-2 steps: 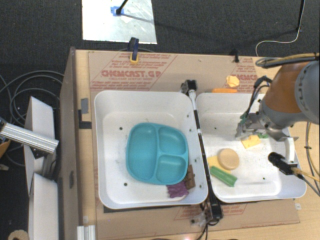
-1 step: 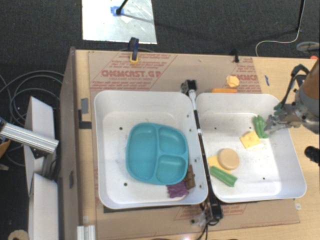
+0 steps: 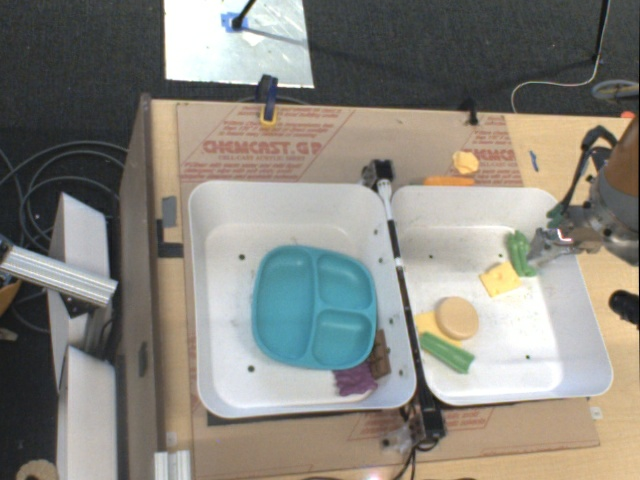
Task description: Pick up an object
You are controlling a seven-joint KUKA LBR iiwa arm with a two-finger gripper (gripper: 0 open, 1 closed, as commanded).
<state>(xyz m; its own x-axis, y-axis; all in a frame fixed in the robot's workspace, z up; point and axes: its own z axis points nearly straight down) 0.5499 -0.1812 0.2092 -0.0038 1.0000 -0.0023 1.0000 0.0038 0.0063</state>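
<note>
The arm (image 3: 618, 193) presented a grey, rounded housing with an orange patch at its upper edge. A thin dark cable looped along its left side. The claw (image 3: 545, 243) comprised grey metal parts bearing a small reddish mark.

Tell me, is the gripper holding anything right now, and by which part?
It cannot be told. The gripper sits in the right bin against the green piece by the yellow square; no object shows clearly between its fingers.
</note>
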